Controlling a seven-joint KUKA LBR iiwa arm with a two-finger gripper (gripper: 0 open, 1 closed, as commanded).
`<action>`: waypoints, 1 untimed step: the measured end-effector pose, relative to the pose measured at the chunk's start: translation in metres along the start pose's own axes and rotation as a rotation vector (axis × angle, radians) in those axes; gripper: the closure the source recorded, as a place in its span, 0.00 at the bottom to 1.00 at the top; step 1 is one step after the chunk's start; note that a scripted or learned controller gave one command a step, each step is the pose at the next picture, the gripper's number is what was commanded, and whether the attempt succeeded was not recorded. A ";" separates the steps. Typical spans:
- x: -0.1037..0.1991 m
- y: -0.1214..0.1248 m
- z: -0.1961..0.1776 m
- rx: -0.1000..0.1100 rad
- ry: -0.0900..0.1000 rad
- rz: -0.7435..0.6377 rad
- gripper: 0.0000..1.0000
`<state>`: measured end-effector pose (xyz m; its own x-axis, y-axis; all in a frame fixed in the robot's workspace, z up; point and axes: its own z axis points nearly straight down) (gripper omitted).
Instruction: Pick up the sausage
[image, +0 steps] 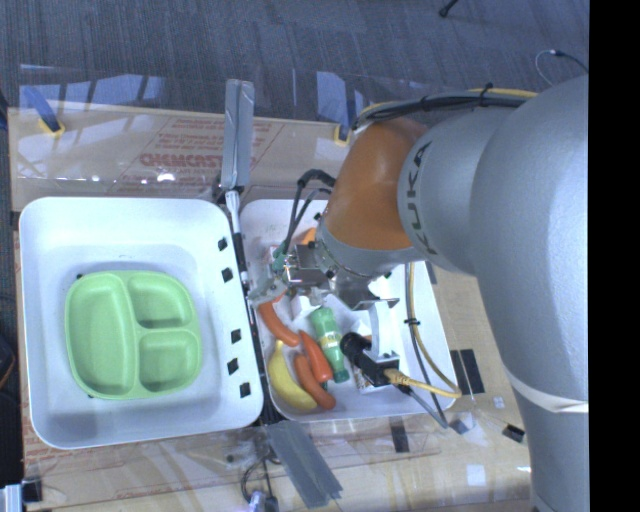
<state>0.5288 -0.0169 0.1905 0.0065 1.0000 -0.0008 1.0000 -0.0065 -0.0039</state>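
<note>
Camera view: the sausage (278, 322) lies in the right bin (262, 222) at the end effector's (300, 275) seven o'clock; its grip state is unreadable, so descend squarely, avoiding the bottle (327, 340).

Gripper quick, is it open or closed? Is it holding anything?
Gripper: low in the right bin above the orange sausage; open or shut cannot be told, and no item shows between its fingers.

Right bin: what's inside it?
Right bin holds a banana, orange sausages, another, and a green bottle. The arm covers its upper part, hiding whatever lies beneath.
</note>
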 end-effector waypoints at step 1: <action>0.000 0.000 0.000 0.000 0.000 0.000 0.00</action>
<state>0.5288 -0.0169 0.1905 0.0065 1.0000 -0.0008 1.0000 -0.0065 -0.0039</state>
